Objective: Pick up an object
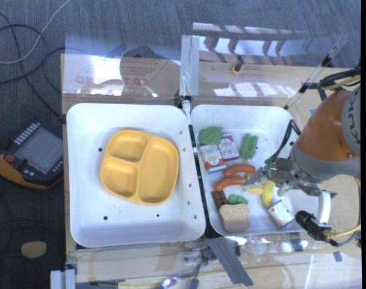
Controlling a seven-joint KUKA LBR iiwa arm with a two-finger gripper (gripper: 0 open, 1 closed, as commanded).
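Bread slice (234,217) lay nearest the lens, at the front of the right bin (273,114), touching the chocolate bar (219,198) behind it. My gripper (259,182) hung low over the middle of that bin, just beside the banana (268,192) and the sausage (238,172). Whether my jaws stood apart or together I could not tell from this slant; nothing showed between them. Beyond lay the green leaf (209,135), two small cartons (220,152) and a green pod (249,145); a white box (280,212) sat by the front right corner. Over in the left bin (80,179) rested only a yellow divided plate (139,167). I judged the banana a light, stiff, smooth plastic toy, likely to slip, best pinched across its narrow middle.
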